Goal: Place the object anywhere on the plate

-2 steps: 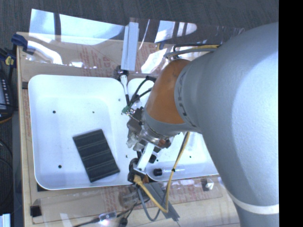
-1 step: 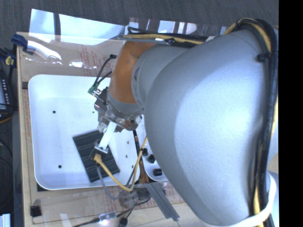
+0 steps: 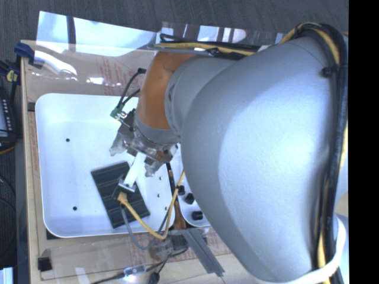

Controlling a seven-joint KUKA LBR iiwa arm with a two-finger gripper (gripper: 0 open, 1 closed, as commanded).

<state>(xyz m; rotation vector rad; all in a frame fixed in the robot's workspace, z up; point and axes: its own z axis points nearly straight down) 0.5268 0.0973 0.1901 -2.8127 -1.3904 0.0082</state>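
My gripper (image 3: 125, 142) hangs low over the left white bin (image 3: 56, 158), right of the bin's middle and pointing down toward its floor. The orange band (image 3: 155, 93) sits just above it, and the bulky grey arm (image 3: 260, 147) reaches in from the right. The arm hides most of the right bin and whatever lies beneath it.
A small strip of the right bin (image 3: 190, 213) shows under the arm, with a few dark dots on it. Two tiny dark dots (image 3: 67, 139) mark the left bin's floor. A clear plastic wall (image 3: 95, 31) stands behind the bins. Dark equipment (image 3: 7, 108) sits off the left edge.
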